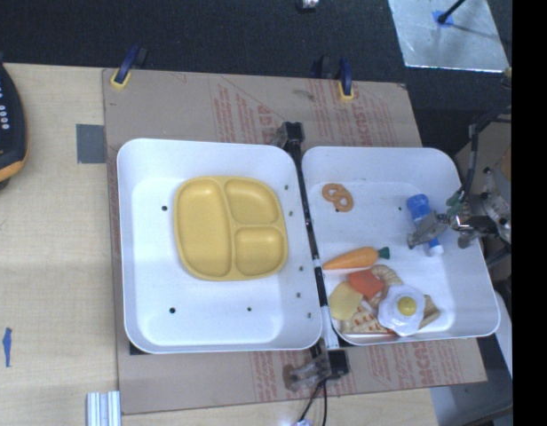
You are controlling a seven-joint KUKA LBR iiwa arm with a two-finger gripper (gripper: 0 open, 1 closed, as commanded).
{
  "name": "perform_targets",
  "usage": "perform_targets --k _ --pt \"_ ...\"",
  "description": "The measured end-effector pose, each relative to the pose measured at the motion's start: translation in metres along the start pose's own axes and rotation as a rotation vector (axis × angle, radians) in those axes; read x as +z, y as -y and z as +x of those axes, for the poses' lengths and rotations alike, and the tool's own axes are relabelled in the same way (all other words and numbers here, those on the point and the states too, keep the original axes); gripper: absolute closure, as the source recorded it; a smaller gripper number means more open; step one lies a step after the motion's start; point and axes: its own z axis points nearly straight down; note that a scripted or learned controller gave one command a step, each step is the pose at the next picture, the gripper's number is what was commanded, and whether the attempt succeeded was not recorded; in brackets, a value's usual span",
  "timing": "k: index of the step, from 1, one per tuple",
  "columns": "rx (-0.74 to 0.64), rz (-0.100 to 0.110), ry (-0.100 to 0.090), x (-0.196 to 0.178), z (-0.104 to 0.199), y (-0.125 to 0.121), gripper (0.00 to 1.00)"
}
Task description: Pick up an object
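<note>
The right bin (433,171) holds several toy foods. A brown pretzel (338,197) lies at its back left. An orange carrot (352,257) lies across the middle. A red piece (366,282), a yellow piece (344,302) and a fried egg (406,307) on a waffle crowd the front. A small blue object (418,207) sits toward the right side. My gripper (431,232) reaches in from the right edge, low over the bin, just in front of and touching or nearly touching the blue object.
The left bin (149,327) holds a yellow divided plate (230,227). A black clamp bar (306,229) runs between the bins. Blue-and-yellow clips (124,67) pin the cardboard at the back. A controller (3,122) lies at the far left.
</note>
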Motion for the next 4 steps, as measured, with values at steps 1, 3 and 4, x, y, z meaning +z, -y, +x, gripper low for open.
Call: perform_targets --k 1,3,4 --pt "-0.002 -0.020 0.009 0.092 -0.017 -0.079 0.00" --pt "-0.007 -0.006 0.005 0.087 -0.037 -0.152 1.00" --pt "-0.010 0.000 0.002 0.090 -0.037 -0.150 0.00"
